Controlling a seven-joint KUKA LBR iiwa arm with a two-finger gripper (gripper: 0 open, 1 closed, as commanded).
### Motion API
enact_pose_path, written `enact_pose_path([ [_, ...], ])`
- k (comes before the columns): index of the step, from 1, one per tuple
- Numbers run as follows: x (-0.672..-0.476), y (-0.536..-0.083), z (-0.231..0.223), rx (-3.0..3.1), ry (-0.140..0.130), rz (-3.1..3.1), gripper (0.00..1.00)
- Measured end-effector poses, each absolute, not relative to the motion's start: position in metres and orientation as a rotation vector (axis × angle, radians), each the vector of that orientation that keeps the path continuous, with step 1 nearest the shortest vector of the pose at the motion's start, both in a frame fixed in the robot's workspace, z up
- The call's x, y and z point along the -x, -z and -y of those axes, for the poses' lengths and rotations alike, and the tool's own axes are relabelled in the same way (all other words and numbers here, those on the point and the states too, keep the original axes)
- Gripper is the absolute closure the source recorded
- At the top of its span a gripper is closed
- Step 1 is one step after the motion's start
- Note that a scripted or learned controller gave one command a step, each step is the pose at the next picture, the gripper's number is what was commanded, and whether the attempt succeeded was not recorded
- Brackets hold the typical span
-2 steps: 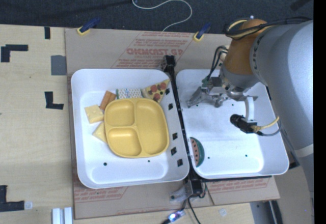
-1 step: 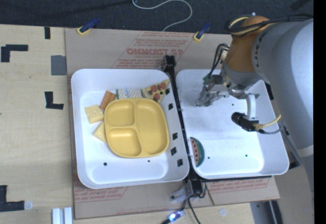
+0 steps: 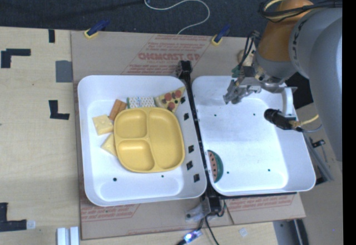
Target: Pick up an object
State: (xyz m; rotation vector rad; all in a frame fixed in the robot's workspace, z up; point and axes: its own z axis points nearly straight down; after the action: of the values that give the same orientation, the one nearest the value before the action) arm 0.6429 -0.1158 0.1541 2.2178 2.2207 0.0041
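On my feed the shallow white left bin [image 3: 89, 143] holds a yellow plastic plate with three compartments [image 3: 149, 139], lying flat and taking up most of the floor. Tucked against the plate's left edge I see pale yellow cracker-like squares [image 3: 103, 125] and a small orange-brown rectangular piece [image 3: 117, 108], and along its far edge a pizza-slice toy with coloured toppings [image 3: 171, 98]. Moving right, the shallow white right bin [image 3: 289, 180] has a watermelon-slice toy with a green rind [image 3: 214, 165] lying against its left wall near the front corner. Further right, the grey two-finger gripper [image 3: 234, 96] hangs over that bin's far side, well apart from the watermelon slice; I cannot tell how it is set, and I see nothing in it.
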Motion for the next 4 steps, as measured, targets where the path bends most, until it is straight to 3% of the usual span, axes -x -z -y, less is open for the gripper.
enact_pose_path([
  [1,-0.644,-0.214,0.107,-2.216,-0.006,-2.222,1.00],
  [2,-0.644,-0.225,0.106,-2.220,0.000,-2.224,1.00],
  [4,-0.566,-0.238,0.032,-2.220,0.004,-2.228,1.00],
])
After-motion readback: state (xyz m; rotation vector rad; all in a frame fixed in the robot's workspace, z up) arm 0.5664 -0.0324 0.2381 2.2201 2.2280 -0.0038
